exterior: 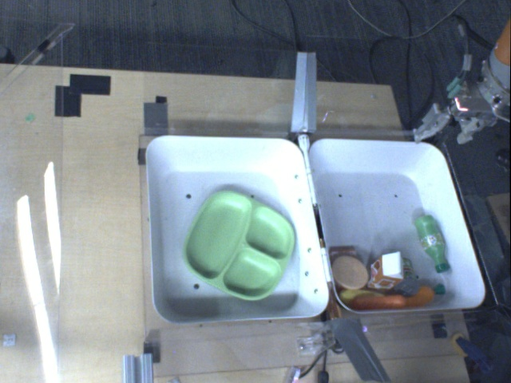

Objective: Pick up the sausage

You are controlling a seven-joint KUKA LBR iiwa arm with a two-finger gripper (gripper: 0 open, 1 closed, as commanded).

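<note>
Not yet begun, by the look of it: two-finger metal gripper (447, 118) hovering outside the far right corner of the right-hand shallow white bin (383, 166), finger state impossible to tell. Reddish-orange sausage (382, 301) lying well away from the gripper, along that bin's near wall. Counting two bins, one green three-compartment plastic tray (239, 243), one green bottle (429, 242), one sausage.
</note>
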